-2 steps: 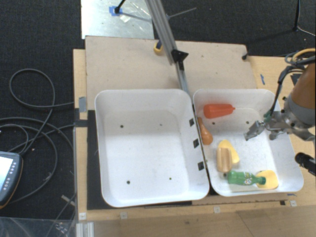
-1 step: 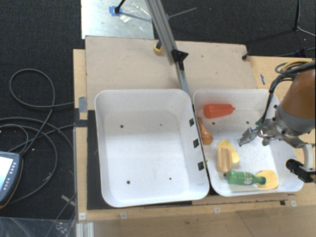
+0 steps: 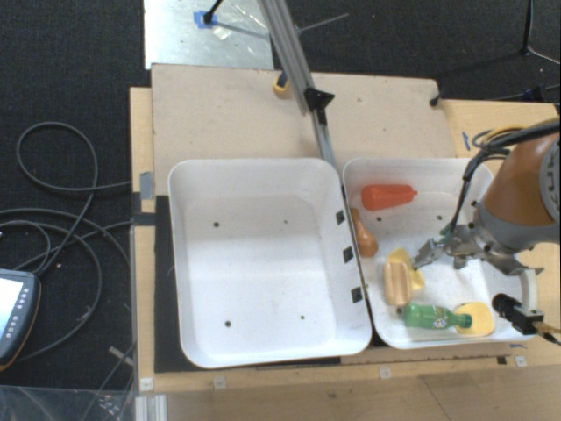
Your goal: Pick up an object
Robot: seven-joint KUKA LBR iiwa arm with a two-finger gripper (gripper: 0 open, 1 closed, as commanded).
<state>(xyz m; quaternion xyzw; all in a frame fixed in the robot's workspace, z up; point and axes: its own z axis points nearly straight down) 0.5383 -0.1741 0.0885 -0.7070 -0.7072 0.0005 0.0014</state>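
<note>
1. My jaws: I cannot tell how they stand. The gripper (image 3: 436,250) is a small dark tangle from up here, low over the right bin (image 3: 421,172), with nothing visibly between its tips.
2. The gripper sits mid-bin, toward the right half, just up and right of the hot dog (image 3: 397,281).
3. My arm (image 3: 524,202) comes in from the right edge, orange band bulging over the bin's right wall, grey wrist below it.
4. Hot dog: a tan bun with a yellow edge, lying lengthwise toward the near wall, near my tips. I cannot tell whether they touch it.
5. Green bottle (image 3: 432,317): on its side along the near wall, just below the hot dog, its cap end against a yellow piece (image 3: 476,317) in the near right corner.
6. Carrot (image 3: 387,196): orange-red, lying across the far part of the bin, well apart from my gripper.
7. Brown pear-shaped piece (image 3: 363,238): tucked against the left wall, below the carrot.
8. Left bin (image 3: 254,175): white, touching the right bin along the shared wall, three black clips (image 3: 347,254) on that seam.
9. A grey pole (image 3: 289,42) slants down from the top to the far end of that seam.
</note>
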